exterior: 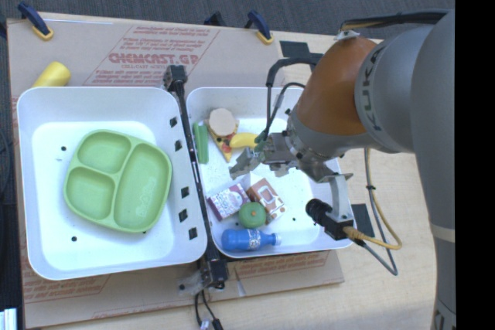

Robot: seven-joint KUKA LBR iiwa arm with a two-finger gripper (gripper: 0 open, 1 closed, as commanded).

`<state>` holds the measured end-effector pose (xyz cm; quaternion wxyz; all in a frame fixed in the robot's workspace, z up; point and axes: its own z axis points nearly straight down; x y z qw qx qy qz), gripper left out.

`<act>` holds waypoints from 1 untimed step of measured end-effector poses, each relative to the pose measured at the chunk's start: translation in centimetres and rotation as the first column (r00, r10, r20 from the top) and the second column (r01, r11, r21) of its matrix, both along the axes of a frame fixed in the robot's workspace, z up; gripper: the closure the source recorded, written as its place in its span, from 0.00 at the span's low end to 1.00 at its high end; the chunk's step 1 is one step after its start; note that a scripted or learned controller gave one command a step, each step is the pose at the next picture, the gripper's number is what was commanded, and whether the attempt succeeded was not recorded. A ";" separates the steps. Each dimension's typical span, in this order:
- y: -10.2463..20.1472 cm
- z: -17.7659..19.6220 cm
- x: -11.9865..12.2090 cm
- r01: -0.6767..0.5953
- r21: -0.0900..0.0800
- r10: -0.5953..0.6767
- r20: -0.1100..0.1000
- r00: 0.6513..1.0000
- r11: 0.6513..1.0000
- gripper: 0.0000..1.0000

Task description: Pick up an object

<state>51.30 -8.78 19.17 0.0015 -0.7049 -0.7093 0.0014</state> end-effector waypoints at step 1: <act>4.8 0.0 4.4 -0.003 -0.001 0.003 0.000 1.000 1.000 0.00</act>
